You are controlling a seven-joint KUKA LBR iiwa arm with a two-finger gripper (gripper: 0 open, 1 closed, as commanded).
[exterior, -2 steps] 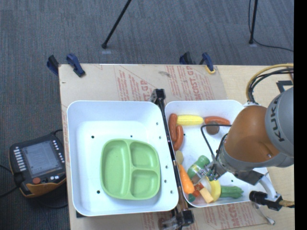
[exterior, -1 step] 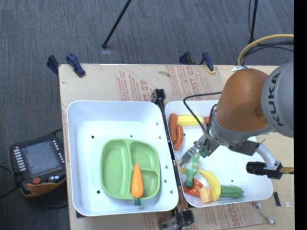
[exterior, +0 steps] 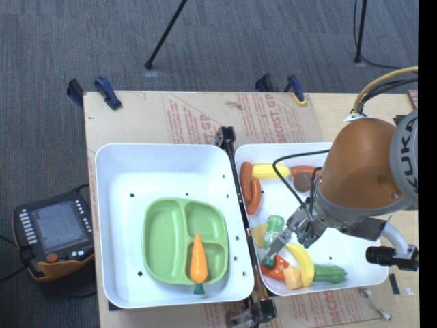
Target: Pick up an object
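Target pile: toy foods lie crowded in the right bin (exterior: 355,279), at its near-left part; a green bottle-like toy (exterior: 274,227) sits just beside a banana (exterior: 302,260), a red pepper-like piece (exterior: 274,268) and a small orange chunk (exterior: 292,277).
Likely pick: hard to name for sure; the pincer (exterior: 283,243) hangs over the spot where the green toy, the banana and the red piece meet.
Pincer state: its fingers slant down to the left into the pile, but whether they are spread or closed I cannot tell, and nothing is seen clamped between them.
Risk, crowding: the pieces touch one another, so in my judgement a finger may land on top of a neighbour instead of sliding beside the chosen one, and the close would catch nothing.
Risk, shape: the banana and the green toy look rounded and smooth; a slanted grip may squeeze them out sideways.
Risk, wall: the pile is near the bin's left wall, which leaves little room for a finger on that side.
Farther in the bin: sausages (exterior: 248,185), corn (exterior: 265,171) and a green pod-like toy (exterior: 329,273) lie apart from the pincer.
Left bin (exterior: 116,183): a green divided plate (exterior: 171,238) bears a carrot (exterior: 198,260).
Desk (exterior: 177,115): carries both bins.
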